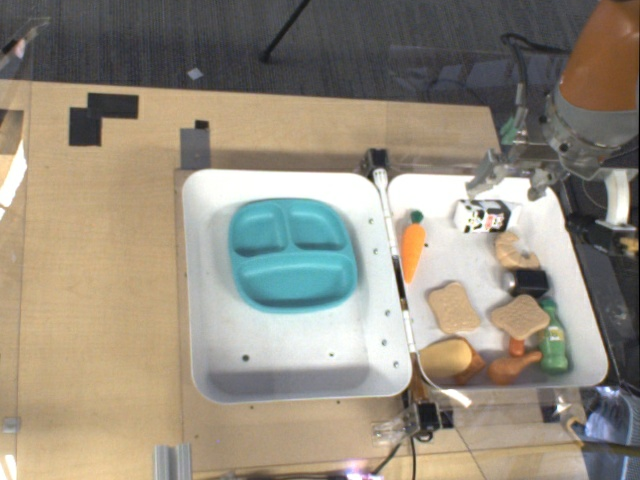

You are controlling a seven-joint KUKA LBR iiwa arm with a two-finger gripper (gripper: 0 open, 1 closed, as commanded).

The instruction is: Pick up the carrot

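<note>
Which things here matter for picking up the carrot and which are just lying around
Part of the job:
carrot, lying near the right bin's left wall
tool, above that bin's far edge

Just lying about:
teal divided plate in the left bin
two bread slices
small black and white carton
green bottle
drumstick

Both bins, the left bin (200, 298) and the right bin (580, 268), look like smooth white plastic with a soft sheen. The teal divided plate (293, 254) in the left one is matt plastic. The carrot (411, 250) at the right bin's upper left has a smooth, plasticky orange surface. The bench (90, 298) looks like pale matt wood, and the floor (200, 18) along the frame's top like dark, rough carpet.
</note>
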